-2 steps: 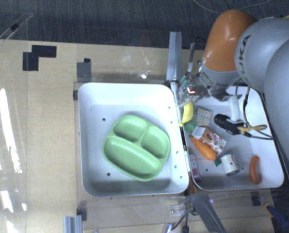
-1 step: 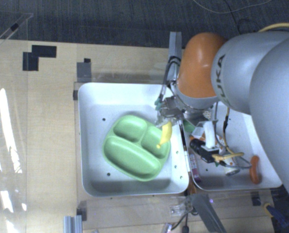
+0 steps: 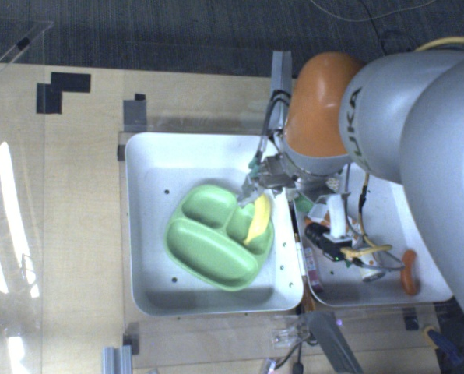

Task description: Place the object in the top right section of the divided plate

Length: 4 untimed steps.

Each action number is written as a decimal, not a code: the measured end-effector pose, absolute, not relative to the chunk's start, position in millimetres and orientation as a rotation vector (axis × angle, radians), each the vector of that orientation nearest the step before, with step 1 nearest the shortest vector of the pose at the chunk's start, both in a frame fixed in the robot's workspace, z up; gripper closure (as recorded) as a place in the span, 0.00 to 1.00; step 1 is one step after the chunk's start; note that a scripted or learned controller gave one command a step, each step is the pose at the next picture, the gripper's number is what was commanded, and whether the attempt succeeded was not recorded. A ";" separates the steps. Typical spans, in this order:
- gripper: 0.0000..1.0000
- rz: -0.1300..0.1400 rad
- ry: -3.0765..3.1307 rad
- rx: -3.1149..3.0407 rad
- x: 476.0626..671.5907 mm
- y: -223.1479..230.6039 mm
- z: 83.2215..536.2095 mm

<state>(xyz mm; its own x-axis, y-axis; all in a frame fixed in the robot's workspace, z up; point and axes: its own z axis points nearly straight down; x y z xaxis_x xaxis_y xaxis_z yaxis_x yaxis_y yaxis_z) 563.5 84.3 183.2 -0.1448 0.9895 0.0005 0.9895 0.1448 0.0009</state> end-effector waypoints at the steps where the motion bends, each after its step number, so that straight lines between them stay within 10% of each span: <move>1: 0.00 0.003 2.427 1.990 605.1 59.3 313.5; 2: 1.00 0.003 2.434 1.979 606.9 61.5 322.5; 3: 1.00 0.003 2.752 1.501 570.2 -69.2 435.7; 4: 0.00 0.003 2.753 1.500 570.2 -68.8 435.5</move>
<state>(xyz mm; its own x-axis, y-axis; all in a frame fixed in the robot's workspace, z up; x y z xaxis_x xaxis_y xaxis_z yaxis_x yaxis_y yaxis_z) 570.2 -68.8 435.5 -0.5424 0.8401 -0.0046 0.8401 0.5424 0.0045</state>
